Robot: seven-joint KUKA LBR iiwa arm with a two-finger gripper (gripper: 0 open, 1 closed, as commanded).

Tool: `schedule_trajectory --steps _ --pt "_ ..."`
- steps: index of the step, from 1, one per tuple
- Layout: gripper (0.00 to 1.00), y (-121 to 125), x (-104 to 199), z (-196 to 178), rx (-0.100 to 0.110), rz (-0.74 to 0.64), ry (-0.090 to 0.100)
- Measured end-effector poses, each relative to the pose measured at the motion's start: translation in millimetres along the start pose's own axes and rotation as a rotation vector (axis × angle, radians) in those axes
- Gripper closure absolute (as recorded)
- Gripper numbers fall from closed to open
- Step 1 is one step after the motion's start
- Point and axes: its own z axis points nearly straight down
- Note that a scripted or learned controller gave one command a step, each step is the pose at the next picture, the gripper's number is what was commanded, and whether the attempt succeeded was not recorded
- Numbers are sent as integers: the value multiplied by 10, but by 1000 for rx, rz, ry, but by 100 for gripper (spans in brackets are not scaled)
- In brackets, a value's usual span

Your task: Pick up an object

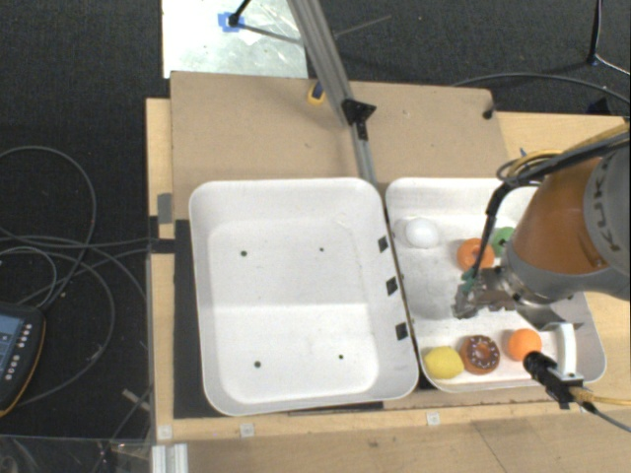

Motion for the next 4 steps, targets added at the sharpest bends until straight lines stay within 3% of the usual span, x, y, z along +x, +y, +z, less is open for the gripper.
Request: schedule_trajectory --steps 3,4 --pt "100 -31 115 -1429 -6 -8 -1" --pt "100 179 619 -1269 0 -12 1"
